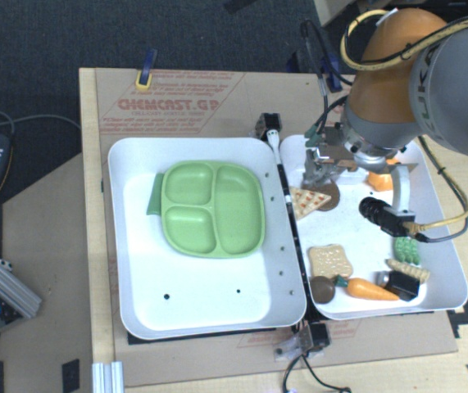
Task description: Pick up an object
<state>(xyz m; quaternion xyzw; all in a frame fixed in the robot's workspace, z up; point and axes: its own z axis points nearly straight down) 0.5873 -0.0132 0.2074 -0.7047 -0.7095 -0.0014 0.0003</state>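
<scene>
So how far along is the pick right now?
Nothing looks lifted yet. The hand sits low in the right bin, just above the pizza slice. The cracker and carrot lie untouched. Grasping and lifting remain.

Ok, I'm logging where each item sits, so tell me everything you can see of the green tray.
The green tray is a pale green, rounded-square plate that looks like moulded plastic, split into three compartments: two smaller ones on its left side and one long one on its right. It lies flat, right side up, in the upper middle of the left bin. A darker green tab shows at its left edge. It rests on the bin floor alone.
</scene>
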